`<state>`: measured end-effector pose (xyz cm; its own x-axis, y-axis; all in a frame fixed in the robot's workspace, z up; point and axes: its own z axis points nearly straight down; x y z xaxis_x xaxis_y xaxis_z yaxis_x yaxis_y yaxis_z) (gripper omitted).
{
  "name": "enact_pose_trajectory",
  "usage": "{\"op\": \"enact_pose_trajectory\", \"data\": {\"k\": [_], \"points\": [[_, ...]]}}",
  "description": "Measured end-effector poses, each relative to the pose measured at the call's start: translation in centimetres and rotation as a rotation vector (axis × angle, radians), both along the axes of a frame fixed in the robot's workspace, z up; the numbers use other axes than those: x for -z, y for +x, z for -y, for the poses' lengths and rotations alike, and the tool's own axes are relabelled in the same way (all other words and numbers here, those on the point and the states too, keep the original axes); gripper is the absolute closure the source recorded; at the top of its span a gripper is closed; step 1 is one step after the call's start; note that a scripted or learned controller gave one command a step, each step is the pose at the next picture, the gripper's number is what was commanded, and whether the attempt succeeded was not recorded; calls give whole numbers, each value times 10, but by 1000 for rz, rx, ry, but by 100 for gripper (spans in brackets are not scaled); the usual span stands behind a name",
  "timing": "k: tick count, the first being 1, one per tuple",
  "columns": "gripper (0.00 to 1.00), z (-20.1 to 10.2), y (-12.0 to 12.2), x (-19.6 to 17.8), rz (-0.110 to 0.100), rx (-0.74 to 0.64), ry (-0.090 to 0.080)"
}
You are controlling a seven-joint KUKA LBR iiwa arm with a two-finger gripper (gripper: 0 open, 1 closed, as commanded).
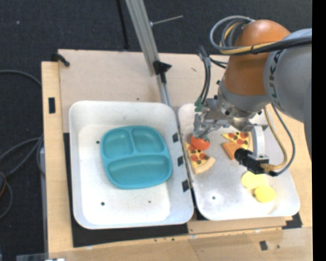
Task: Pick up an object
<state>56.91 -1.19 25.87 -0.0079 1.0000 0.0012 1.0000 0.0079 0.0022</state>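
a: camera view, where's the hand?
b: the hand (pixel 200 130) hangs over the left side of the right bin (pixel 228 203), fingers pointing down right above a small red-orange toy (pixel 199 143). fingers look narrow, but whether they actually clamp the toy can't be told from this angle.
a: what else is in that bin?
b: a pizza slice toy (pixel 200 159) just below the red one, touching it. second pizza slice (pixel 237 143) to the right, partly under the arm. two yellow round pieces (pixel 259 187) near the bin's lower right, touching each other.
a: left bin?
b: the left bin (pixel 87 118) holds a teal divided plate (pixel 136 156), lying flat near the middle. both bins sit side by side on the counter (pixel 98 75).
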Motion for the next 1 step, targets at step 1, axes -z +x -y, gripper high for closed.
{"op": "enact_pose_trajectory", "data": {"k": [1], "points": [[100,-47,17,13,-2,1,-1]]}}
